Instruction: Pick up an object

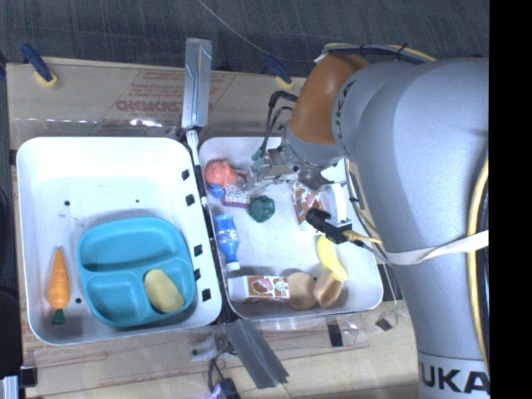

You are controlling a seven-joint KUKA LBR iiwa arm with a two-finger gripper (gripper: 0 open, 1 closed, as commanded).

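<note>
Objects for picking lie in the right-hand shallow white bin (366, 293), where you see the grey arm with its orange band (320, 106) reaching in from three o'clock. Its two-finger gripper (268, 166) sits low over the bin's upper part, near twelve o'clock; you cannot tell how its fingers stand, because the wrist hides them.

Just at nine o'clock from the gripper lies a round orange-red fruit (219, 173). At six o'clock from it rests a dark green lump (263, 209), close by. A crinkled snack packet (304, 199) lies at four o'clock from the gripper. Along the bin's left wall lies a small blue-and-white bottle (226, 239). Near the bin's lower edge you see a flat brown-and-white carton (266, 287), a tan rounded piece (309, 289) touching it, and a yellow banana (332, 260) at the right.

In the left-hand white bin (50, 156) sits a blue divided plastic tray (125, 256) with a yellow oval potato-like piece (165, 291) in its lower right compartment. An orange toy carrot (57, 283) lies at nine o'clock from the tray.
</note>
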